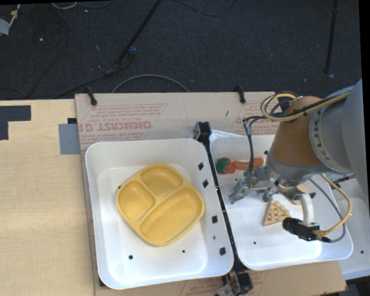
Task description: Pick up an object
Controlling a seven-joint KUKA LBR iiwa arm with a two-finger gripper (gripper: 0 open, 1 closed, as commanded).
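Note:
In the right bin (258, 252) a toy carrot (240, 165), orange with a green top, lies near the far left corner. A toy pizza slice (275, 213) lies in the middle of that bin. My gripper (250, 190) hangs low over the right bin, just in front of the carrot and to the left of the pizza slice. The arm's wrist with its orange band (296, 141) hides the bin's far right part. I see nothing held by the gripper.
A yellow divided plate (160, 203) lies in the left bin (110, 253). A black divider (215, 198) separates the two bins. A yellow cable with a black end (299, 227) loops from the arm over the right bin's right side.

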